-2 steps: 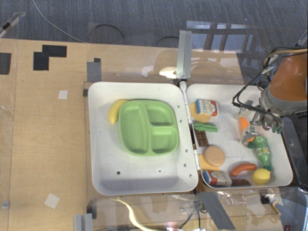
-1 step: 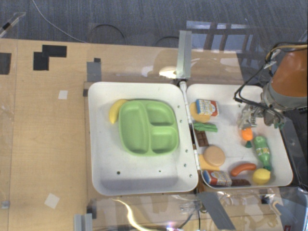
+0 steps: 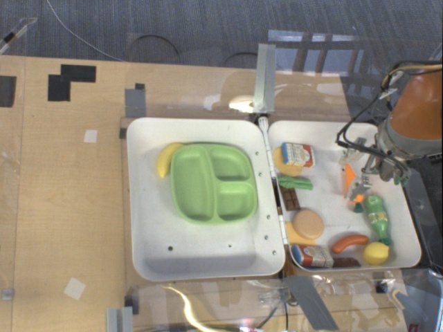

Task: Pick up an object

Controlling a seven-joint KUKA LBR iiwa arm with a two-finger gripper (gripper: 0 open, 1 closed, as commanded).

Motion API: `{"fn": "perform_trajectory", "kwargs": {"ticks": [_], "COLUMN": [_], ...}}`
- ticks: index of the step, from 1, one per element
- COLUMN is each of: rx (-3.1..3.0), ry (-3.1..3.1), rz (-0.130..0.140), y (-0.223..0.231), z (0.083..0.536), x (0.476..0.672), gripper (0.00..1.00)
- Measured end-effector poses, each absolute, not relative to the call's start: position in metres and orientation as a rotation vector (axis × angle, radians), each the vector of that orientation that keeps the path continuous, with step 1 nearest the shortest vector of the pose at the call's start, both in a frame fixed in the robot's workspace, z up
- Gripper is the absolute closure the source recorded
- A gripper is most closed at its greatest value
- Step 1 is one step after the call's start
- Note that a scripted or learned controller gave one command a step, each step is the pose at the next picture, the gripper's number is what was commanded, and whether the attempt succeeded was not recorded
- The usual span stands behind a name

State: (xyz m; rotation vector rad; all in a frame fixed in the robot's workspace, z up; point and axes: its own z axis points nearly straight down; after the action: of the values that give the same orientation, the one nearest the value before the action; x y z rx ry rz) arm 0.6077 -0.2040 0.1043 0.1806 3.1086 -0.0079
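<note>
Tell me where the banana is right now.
In the left bin, the banana lies at the upper-left edge of the green tray, partly tucked under it.

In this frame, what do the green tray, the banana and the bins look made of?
Green tray: probably moulded plastic, matte, uniform colour with rounded compartments. Banana: likely plastic toy food, smooth even yellow. Bins: white, seemingly plastic, faintly glossy with rounded corners; could be coated metal.
</note>
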Motion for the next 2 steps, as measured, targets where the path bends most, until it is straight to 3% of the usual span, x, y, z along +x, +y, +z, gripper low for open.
{"fn": "perform_trajectory", "kwargs": {"ticks": [1, 2], "rx": [0.305, 0.295], "ry": [3.115, 3.098], "rz": [-0.001, -0.005], "y": [-0.194, -0.194], "z": [0.089, 0.105], "x": [0.605, 0.610], "gripper": [0.00, 1.00]}}
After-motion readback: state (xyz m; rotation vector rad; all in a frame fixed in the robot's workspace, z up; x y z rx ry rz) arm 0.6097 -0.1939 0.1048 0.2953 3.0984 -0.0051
